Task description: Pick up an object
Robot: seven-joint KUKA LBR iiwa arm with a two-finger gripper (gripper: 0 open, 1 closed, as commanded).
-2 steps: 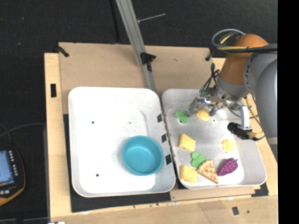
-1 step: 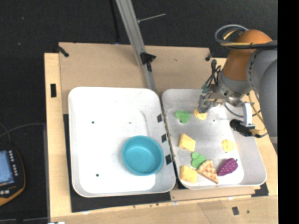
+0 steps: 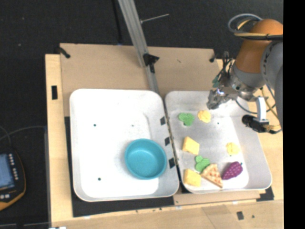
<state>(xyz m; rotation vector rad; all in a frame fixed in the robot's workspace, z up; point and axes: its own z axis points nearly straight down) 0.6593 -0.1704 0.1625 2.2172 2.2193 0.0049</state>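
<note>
Bins first: the left shallow white bin holds a round blue bowl; the right shallow white bin holds scattered toy food. The gripper hangs above a small yellow piece, apparently lining up to pick it.

Arm cut by right edge

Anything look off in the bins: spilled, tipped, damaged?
Nothing stands out. The blue bowl sits upright in the left bin. The toy food pieces, including the pizza slice and purple grapes, all lie inside the right bin. The gripper hangs over that bin's far edge.
</note>
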